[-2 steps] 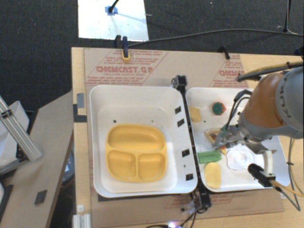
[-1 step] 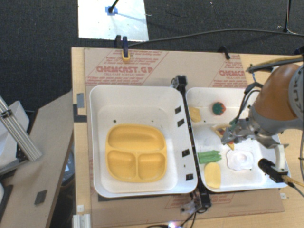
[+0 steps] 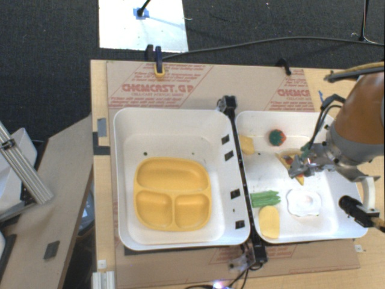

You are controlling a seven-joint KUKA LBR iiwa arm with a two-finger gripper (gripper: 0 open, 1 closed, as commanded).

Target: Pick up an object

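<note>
Two white bins (image 3: 180, 120) sit side by side — the left holds one yellow three-compartment tray (image 3: 172, 192), the right one green-and-red ball (image 3: 277, 137), one green leafy piece (image 3: 264, 197), two yellow pieces (image 3: 269, 221) and one white fried-egg-like piece (image 3: 303, 202).

You get bright, even overhead light; white bins (image 3: 180, 125) near glare, soft shadows, arm (image 3: 361, 125) slightly blurred, overall low sharpness.
</note>
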